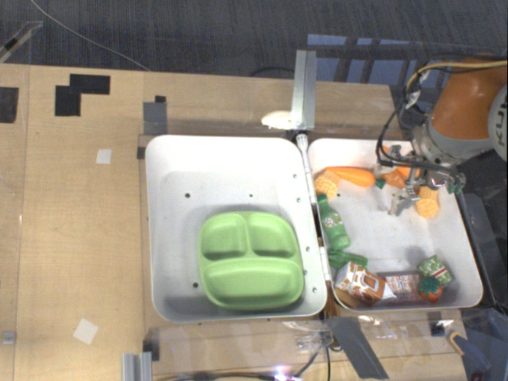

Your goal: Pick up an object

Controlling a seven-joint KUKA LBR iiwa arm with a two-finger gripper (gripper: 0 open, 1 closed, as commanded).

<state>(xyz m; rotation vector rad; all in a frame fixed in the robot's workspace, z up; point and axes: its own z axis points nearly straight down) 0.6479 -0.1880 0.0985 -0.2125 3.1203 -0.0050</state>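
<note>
The gripper (403, 201) hangs over the upper part of the right bin (468, 252), its two metal fingers (395, 205) pointing down toward the white floor; whether they are apart or together cannot be told at this size, and nothing shows between them. Just beside the fingers, toward the arm, lies a small orange-yellow object (429, 204), and on the other side a toy carrot (350, 177) lies across the bin's top, its green end toward the gripper. Above, the arm's orange band (467, 105) and grey wrist reach in from the right, with cables looping around them. The bins sit side by side on a pale wooden bench (71, 236), with dark carpet beyond its far edge and black patches at its upper left. Along the right bin's left wall sit a yellow corn-like toy (326, 184) and a green bottle (333, 227); at its near edge lie a brown packet (361, 284) and a small red and green item (433, 276). The left bin (182, 173) holds a green compartment tray (251, 259), well apart from the gripper.
</note>
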